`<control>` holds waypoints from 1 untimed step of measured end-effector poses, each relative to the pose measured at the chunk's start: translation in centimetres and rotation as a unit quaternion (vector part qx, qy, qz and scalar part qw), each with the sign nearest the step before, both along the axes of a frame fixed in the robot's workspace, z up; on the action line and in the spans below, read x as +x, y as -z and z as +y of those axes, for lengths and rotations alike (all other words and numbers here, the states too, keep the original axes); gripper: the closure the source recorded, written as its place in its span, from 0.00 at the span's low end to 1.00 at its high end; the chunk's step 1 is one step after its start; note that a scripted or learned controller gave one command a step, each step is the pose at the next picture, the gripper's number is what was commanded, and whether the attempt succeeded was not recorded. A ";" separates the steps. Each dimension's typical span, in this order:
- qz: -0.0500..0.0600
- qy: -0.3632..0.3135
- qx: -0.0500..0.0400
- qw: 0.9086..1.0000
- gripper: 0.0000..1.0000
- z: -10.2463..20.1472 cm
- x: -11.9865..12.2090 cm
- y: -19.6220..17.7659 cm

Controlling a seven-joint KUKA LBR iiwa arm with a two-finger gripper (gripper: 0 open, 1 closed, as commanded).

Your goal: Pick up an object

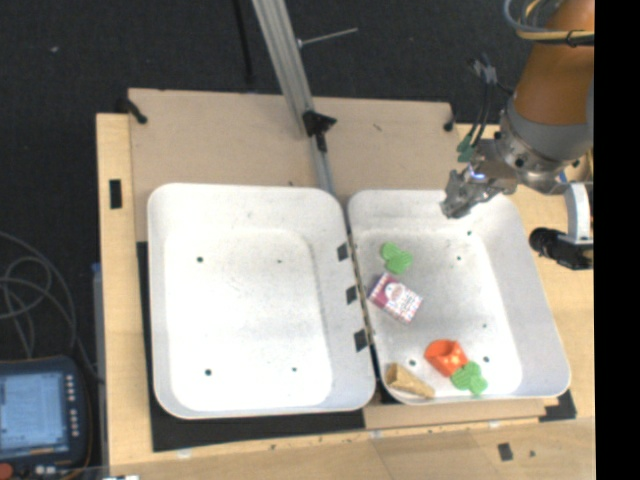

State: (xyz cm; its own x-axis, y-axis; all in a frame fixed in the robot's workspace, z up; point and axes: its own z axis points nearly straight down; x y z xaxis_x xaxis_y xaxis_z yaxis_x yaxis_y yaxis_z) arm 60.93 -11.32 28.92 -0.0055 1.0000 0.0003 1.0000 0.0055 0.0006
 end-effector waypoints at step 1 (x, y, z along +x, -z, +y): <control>0.001 0.000 0.000 1.000 1.00 5.8 -1.7 1.2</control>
